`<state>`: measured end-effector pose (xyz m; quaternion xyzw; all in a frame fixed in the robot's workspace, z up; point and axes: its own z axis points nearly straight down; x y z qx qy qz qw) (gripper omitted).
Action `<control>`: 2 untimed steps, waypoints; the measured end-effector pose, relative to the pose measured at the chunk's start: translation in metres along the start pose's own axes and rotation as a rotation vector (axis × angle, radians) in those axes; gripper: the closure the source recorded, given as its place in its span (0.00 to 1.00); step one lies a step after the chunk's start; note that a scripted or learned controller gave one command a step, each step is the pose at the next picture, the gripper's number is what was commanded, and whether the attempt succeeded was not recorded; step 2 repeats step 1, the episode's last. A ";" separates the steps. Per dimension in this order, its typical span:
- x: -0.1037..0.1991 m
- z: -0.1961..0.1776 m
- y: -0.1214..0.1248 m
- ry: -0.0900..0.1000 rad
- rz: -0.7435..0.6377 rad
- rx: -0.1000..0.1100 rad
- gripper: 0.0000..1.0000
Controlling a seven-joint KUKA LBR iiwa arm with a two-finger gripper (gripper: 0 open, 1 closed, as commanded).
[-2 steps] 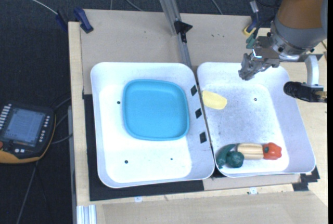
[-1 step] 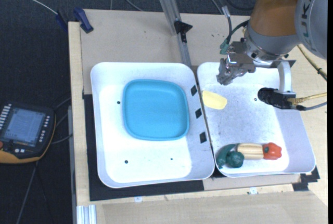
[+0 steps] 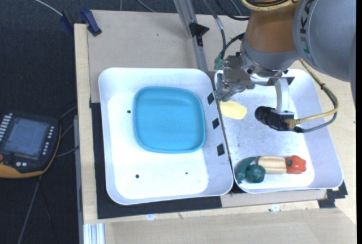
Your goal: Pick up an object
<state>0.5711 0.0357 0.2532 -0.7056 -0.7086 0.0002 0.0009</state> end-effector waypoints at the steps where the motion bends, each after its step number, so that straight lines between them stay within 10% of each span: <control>1: 0.051 0.018 -0.007 0.000 0.000 0.000 1.00; 2: 0.051 0.018 -0.007 0.000 0.000 0.000 1.00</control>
